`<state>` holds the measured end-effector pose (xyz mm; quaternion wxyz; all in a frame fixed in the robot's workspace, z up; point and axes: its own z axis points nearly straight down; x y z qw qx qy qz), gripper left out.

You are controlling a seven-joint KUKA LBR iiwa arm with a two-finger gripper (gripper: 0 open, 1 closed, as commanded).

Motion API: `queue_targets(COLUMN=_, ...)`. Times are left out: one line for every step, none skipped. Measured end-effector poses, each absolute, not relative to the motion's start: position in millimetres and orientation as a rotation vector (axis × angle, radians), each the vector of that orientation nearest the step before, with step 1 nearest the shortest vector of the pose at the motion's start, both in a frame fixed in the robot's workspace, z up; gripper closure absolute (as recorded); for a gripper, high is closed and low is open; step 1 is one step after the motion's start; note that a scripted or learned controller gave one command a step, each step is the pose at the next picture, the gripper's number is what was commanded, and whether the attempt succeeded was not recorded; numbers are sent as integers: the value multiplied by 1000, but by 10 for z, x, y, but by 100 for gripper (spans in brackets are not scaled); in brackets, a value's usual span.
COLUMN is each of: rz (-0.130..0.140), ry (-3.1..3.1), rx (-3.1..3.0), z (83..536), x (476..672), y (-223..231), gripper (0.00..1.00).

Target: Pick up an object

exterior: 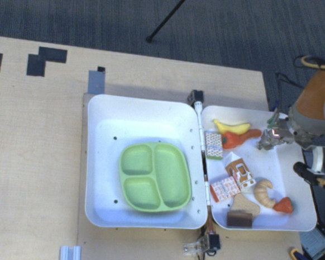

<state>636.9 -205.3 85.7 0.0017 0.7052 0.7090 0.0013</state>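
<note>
A grey robot arm (321,105) with an orange band reaches in from the right, its end effector (269,138) low over the right bin (303,194) on the pale wooden counter (31,155). Whether the metal tip is spread or closed cannot be told from here, and nothing can be seen held in it.

Just beside the tip lies a red-orange pepper (239,139), long and tapered, its narrow end pointing toward the end effector. A yellow banana (231,127) curves along its far side, touching it. To the left, by the bin wall, sits a small box (213,144) with a green patterned face. Nearer the middle are a brown-and-white carton (240,172) and a red-and-white checked packet (225,189). Toward the front lie a tan croissant (263,192), a red strawberry (283,206), and a tan wedge with a dark brown base (242,211).

The left bin (102,150) holds a light green divided plate (155,177) with three compartments.
</note>
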Motion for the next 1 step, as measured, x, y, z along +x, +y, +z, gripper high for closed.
queue_targets(rz=3, ry=2222, rx=2215, z=862, x=6095, y=-2036, gripper=100)
